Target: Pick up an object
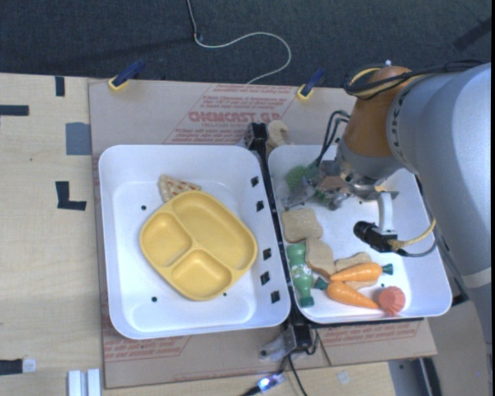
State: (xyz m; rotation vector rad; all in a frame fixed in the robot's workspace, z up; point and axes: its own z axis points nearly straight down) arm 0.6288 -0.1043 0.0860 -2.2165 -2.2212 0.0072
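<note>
Gleaming yellow three-compartment plastic tray (198,245)

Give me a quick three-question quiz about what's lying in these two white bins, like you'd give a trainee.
1. True or false: the yellow tray lies in the right bin.
2. Which lies nearest the front edge of the right bin? A) the carrots B) the bread slices C) the leafy greens
3. Fill in: the arm reaches over the ____ bin.

Key:
1. False; it lies in the left bin, with a waffle piece tucked at its far edge.
2. A
3. right
</note>
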